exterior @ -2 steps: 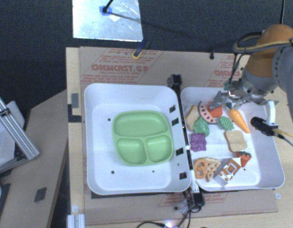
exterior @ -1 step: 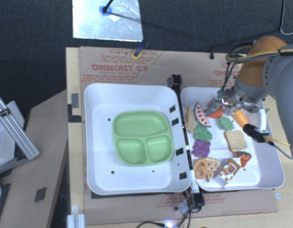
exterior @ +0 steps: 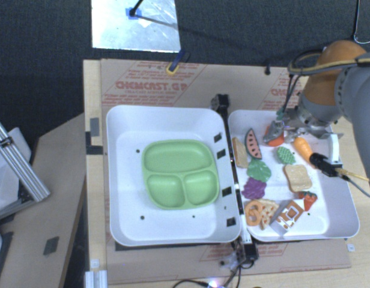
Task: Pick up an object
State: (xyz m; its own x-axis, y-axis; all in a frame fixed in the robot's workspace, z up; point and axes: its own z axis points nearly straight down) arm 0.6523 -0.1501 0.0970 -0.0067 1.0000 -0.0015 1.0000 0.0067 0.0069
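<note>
Hovering at far edge of right bin (exterior: 347, 218), gripper (exterior: 276, 132) low over a red-orange toy piece (exterior: 275, 140) lying just beneath the fingertips beside watermelon slice (exterior: 252, 144); jaw state not discernible, piece resting on bin floor.

fixed overhead camera, slanted down, both bins (exterior: 173, 116)

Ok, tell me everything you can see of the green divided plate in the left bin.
The green divided plate is pale green, looks like smooth plastic, and is roughly square with rounded corners. It has three compartments: one wide section across the far side and two smaller ones on the near side. It lies flat near the middle of the left bin, turned slightly, resting on the bin's floor. Nothing lies in it or touches it.
</note>
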